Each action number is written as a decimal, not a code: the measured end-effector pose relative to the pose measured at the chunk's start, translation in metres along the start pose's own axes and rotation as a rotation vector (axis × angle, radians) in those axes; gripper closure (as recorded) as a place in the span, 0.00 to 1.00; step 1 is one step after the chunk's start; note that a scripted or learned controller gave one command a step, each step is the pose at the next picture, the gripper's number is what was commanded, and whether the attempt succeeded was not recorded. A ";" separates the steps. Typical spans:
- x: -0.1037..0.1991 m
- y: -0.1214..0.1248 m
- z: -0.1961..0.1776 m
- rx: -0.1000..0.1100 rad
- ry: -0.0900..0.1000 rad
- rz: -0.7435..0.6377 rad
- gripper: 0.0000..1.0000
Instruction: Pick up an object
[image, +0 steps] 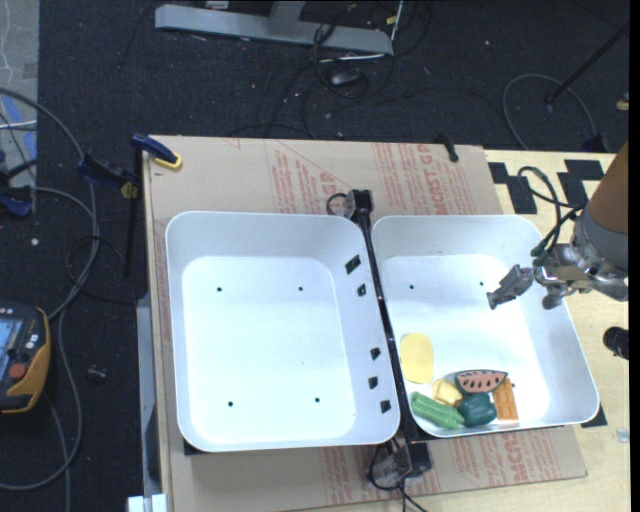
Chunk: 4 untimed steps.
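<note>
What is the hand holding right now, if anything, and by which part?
Nothing. The hand hangs over the right bin, apart from the toy food clustered at the bin's near edge, such as the watermelon slice.

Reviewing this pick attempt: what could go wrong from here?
1. The toys are packed tight in the right bin's near corner: the watermelon slice touches the green piece and orange piece, so a grasp may slip or catch two.
2. The gripper may hit the wall there.
</note>
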<state>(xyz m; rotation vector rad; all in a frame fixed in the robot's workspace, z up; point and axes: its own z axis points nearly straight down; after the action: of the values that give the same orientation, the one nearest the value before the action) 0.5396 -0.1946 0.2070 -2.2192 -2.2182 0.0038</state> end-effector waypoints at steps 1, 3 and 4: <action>0.000 0.001 -0.002 -0.004 -0.001 -0.001 0.00; -0.006 -0.001 0.105 0.001 0.000 0.000 0.00; -0.005 -0.001 0.119 -0.005 -0.001 -0.001 0.00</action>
<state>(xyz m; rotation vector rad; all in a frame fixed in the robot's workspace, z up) 0.5381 -0.1999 0.0883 -2.2211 -2.2219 -0.0003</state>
